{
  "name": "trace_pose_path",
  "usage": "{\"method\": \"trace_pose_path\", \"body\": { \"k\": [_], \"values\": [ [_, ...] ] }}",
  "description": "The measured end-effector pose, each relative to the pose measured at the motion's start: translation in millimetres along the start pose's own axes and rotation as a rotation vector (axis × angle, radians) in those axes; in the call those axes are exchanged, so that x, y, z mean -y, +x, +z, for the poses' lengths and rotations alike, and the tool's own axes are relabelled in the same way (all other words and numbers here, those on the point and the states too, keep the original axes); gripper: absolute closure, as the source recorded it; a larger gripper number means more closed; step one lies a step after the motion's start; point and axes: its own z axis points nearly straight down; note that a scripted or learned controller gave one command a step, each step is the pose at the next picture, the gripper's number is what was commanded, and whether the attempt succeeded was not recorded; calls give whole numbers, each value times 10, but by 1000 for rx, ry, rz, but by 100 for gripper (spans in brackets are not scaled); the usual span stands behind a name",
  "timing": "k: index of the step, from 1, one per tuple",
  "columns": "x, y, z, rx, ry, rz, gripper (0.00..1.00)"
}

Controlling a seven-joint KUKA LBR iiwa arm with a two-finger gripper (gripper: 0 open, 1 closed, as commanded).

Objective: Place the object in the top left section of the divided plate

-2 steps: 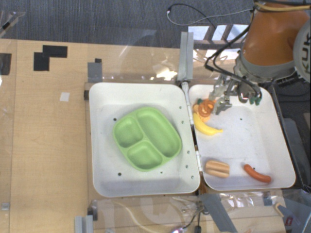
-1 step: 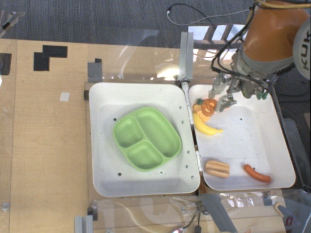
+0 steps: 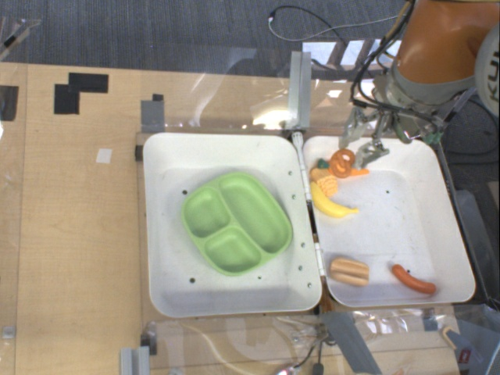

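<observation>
The gripper (image 3: 361,141) was positioned released above the orange ring (image 3: 341,162); the divided plate (image 3: 237,223) was located left

Two shallow white bins are seen side by side on a light wooden tabletop (image 3: 70,233), the left bin (image 3: 168,287) and the right bin (image 3: 422,209) meeting at a central rim. In the right bin, a yellow banana (image 3: 331,204) lies near the left wall, with a hot dog bun (image 3: 348,271) and a red sausage (image 3: 413,280) well apart along the near side. Black cables (image 3: 312,22) are seen on the dark carpet (image 3: 156,18) beyond the tabletop.
</observation>
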Motion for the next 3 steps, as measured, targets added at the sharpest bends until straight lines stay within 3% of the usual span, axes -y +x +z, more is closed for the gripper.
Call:
{"method": "trace_pose_path", "body": {
  "k": [2,3],
  "values": [
    [159,356,788,-3,-1,-189,100],
    [107,-107,476,1,-2,-682,100]
  ]
}}
